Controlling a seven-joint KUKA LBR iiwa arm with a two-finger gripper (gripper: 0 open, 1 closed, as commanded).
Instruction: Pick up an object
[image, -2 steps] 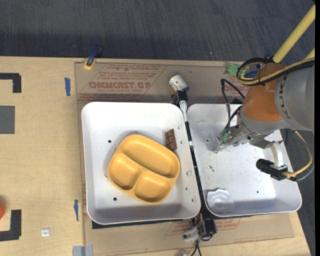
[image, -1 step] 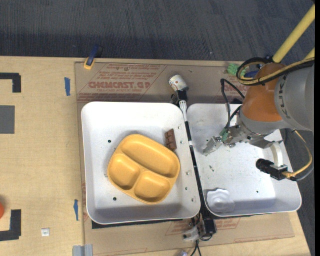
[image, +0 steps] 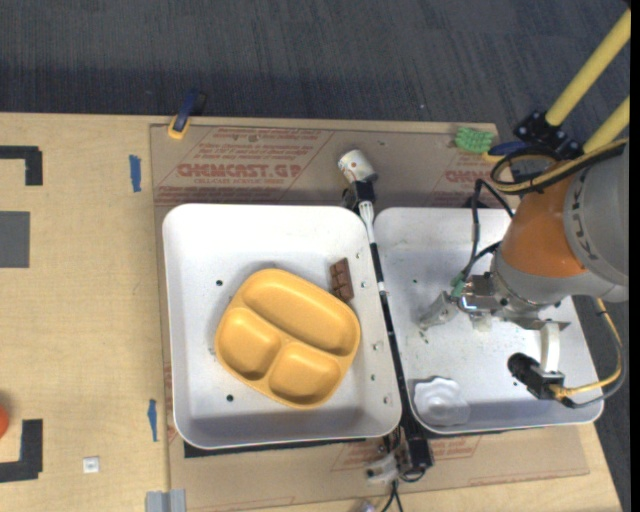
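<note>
My arm reaches over the right bin (image: 560, 405), my tool (image: 437, 312) low above that bin's bare middle, and I cannot tell its state from this angle. A yellow divided tray (image: 288, 336) lies in the centre of the left bin (image: 195, 300) with a small brown block (image: 341, 279) touching its far edge, beside the bin's right wall. A clear plastic cup (image: 440, 400) lies on its side in the right bin's near-left corner.

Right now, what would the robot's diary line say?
gripper: over right bin, holding nothing seen | yellow divided tray: left bin | clear cup: right bin
</note>
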